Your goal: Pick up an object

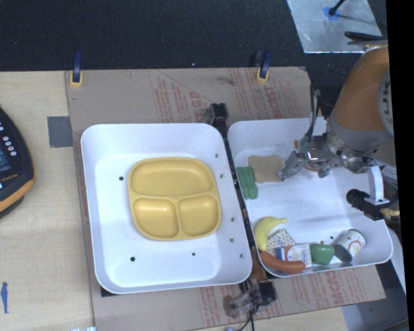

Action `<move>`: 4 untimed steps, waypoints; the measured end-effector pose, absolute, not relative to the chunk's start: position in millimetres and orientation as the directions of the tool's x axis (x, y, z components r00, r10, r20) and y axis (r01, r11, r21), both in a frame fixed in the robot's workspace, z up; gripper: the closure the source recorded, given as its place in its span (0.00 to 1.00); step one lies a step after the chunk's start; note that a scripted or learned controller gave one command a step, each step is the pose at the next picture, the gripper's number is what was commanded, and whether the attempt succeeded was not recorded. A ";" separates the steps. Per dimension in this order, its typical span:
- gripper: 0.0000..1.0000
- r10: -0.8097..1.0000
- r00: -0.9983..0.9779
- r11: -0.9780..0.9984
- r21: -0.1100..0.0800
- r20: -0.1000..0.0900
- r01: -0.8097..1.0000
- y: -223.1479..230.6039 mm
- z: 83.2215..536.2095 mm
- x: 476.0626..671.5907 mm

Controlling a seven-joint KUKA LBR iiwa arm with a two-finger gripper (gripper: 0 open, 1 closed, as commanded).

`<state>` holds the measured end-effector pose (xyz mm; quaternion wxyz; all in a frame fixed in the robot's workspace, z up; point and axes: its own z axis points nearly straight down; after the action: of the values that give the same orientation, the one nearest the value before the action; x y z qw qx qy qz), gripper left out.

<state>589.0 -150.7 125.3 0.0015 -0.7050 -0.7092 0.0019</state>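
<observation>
So the arm was hanging over the right bin [383, 251] with the gripper [292, 168] pointed down toward the far-left part of it, right next to a flat tan slab [265, 168] that looked like a slice of toast or a sponge. Honestly couldn't tell if the claw was spread or pressed together, too small and cluttered at that angle. Nothing was visibly pinched in it.

My read: this was the approach step, nothing picked yet. The tan slab was the closest candidate, lying flat on the bin floor just beside the tip. The next move would need a drop straight down and a grab across the slab's edges, which is tricky for something that flat.

Count of stuff:
- two white bins; the left bin [104, 204] held one yellow divided plate [174, 197] with three compartments
- one tan slab
- one green piece [247, 182] against the right bin's left wall
- one banana [268, 227]
- one hot dog [281, 264]
- one small carton [291, 251]
- one green blob [323, 253], maybe a pepper
- one small can [351, 243]

The near-corner pile was all touching, well apart from the gripper.
</observation>
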 end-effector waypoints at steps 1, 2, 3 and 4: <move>0.00 1.000 -0.003 0.003 -0.005 0.002 1.000 -176.1 98.8 641.1; 0.00 1.000 -0.007 0.008 -0.019 0.017 1.000 -206.0 95.0 655.1; 0.00 1.000 -0.009 0.009 -0.020 0.016 1.000 -206.2 94.0 655.6; 0.00 1.000 -0.005 0.005 -0.005 0.001 1.000 -140.1 120.7 656.3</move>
<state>656.3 -140.1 120.7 0.0019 -0.7054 -0.7088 0.0015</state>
